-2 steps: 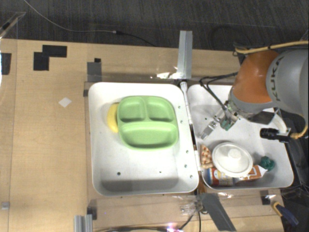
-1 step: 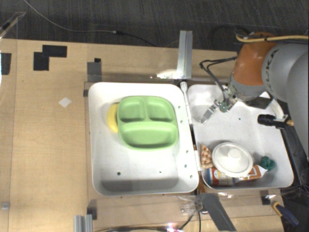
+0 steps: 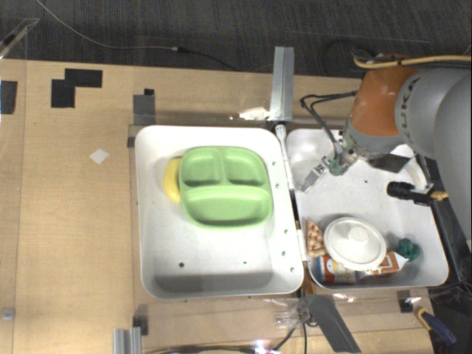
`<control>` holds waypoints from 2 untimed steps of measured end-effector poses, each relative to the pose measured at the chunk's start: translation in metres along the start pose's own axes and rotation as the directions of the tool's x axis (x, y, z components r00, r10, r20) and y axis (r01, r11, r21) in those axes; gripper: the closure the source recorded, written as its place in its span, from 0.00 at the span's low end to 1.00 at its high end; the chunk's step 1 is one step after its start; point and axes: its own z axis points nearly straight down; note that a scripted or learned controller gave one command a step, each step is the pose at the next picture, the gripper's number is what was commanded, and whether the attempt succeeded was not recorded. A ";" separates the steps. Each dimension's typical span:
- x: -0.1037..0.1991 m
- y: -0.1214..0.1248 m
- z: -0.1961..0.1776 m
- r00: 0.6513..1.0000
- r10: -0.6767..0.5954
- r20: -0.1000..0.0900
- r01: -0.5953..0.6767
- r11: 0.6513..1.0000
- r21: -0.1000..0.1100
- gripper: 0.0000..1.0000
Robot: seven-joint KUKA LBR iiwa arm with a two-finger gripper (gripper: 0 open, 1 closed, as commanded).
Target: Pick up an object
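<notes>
At the near end of the right bin (image 3: 358, 198) your pick candidates sit bunched together. A white bowl (image 3: 356, 242) lies on top of a flat carton (image 3: 352, 273). A speckled packet (image 3: 315, 236) touches the bowl's left side and a green thing (image 3: 408, 251) sits just beside its right. Because they're stacked, I'd judge the bowl the only clean grasp there; the carton is pinned under it.

The left bin (image 3: 206, 260) is bare in its near half. Further in, a green divided plate (image 3: 225, 185) lies flat and overlaps a yellow thing (image 3: 171, 181), maybe a banana, which pokes out at the plate's left edge. The plate is wide and low, so it's likely hard for you to pinch.

Farther back, the claw (image 3: 310, 179) is in the far left part of the right bin, near the wall between the bins. It's over bare bin floor, well apart from the bunch. I can't tell whether it's open or closed, and nothing visible is in it. No object is picked yet.

Behind it the arm (image 3: 435, 116) comes in from the right over the counter (image 3: 74, 220).
</notes>
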 end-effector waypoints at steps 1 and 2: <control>-0.002 0.004 -0.015 1.000 -0.005 0.011 0.005 1.000 -0.009 1.00; -0.034 0.002 -0.108 0.983 -0.184 0.002 0.184 0.983 -0.001 1.00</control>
